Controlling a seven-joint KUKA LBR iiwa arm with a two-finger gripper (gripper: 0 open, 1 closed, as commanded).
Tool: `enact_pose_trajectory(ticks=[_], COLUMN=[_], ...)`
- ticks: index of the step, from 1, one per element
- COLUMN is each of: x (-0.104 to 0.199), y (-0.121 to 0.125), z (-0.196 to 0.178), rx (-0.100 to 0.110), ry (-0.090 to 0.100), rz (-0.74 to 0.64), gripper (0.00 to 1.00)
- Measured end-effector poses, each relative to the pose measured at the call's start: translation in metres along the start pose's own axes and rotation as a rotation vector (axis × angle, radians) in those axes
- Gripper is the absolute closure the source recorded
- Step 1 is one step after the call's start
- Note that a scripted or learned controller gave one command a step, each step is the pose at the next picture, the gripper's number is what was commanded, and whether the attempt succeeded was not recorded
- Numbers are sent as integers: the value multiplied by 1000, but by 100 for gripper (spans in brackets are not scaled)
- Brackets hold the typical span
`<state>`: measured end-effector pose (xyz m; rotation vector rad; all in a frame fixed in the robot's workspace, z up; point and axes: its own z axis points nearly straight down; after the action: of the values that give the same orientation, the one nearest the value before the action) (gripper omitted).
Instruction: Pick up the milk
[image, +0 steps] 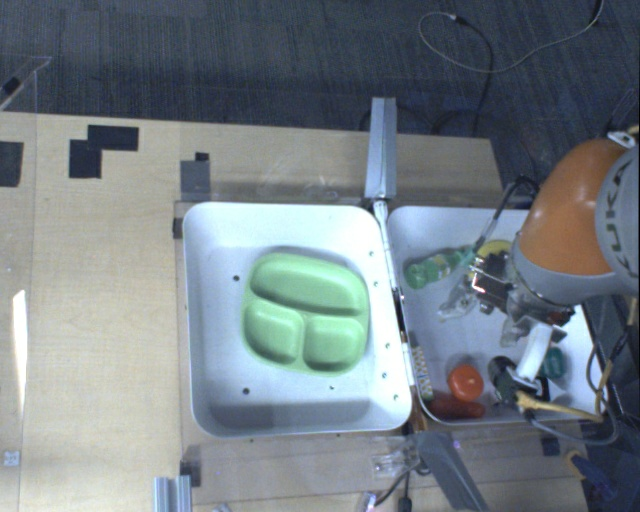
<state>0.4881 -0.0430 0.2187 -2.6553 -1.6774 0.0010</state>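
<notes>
My gripper (468, 296) hangs low over the middle of the right bin (432, 232), under the grey wrist and the orange band. Nothing can be seen held in it. I cannot pick out the milk with certainty. A small teal and white thing (553, 364) peeks out from under the wrist at the bin's right side, mostly hidden by the arm. Just left of the gripper, near the bin's far left, lies a green bottle-like thing (437, 268).
A red and orange thing (463, 387) lies at the right bin's near edge. The left bin (205, 300) holds a green divided plate (305, 310). A metal divider (381, 150) runs between the bins at the back.
</notes>
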Motion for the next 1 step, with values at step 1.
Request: enact_pose_trajectory(ticks=[1], x=[-44], y=[20], z=[88], rx=[3], ry=[0], rz=[35], gripper=[0])
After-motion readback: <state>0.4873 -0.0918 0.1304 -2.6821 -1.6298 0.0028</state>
